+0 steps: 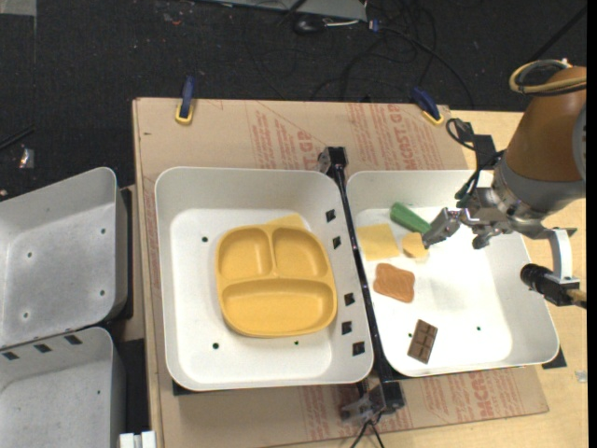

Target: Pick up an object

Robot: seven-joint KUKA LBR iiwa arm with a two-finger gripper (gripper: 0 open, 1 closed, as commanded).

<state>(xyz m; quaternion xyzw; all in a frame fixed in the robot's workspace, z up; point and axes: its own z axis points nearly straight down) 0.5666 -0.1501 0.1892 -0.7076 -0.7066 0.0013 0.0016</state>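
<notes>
The arm [546, 147] comes in from the right, its orange band bulging above the wrist, and leans down and leftward over the right bin [522, 348]. Its end effector [438, 230] hangs low over the upper left part of that bin, the slim metal fingers pointing toward the pile of small things there. Whether the fingers are apart or together I cannot tell from here; nothing shows plainly between them.

Right at the fingertips lies a small pale yellow piece [414, 246], rounded like a wedge. Touching it on the left is a flat, pale yellow square slice [377, 242], matte and smooth. Just above those sits a green stick-shaped piece [409, 217], lying at a slant. Just below the slice is an orange-brown slab [395, 282] shaped like toast, with a darker edge. Further down, apart from the rest, lies a dark brown chocolate-like bar [423, 342] scored into squares.

The left bin [187, 343] holds a yellow plastic tray [276, 280] with rounded corners and three compartments, glossy and moulded. Both bins are shallow white with smooth walls, side by side on a counter [252, 133] topped with brown printed cardboard, held by clamps [186, 108] at the far edge.
</notes>
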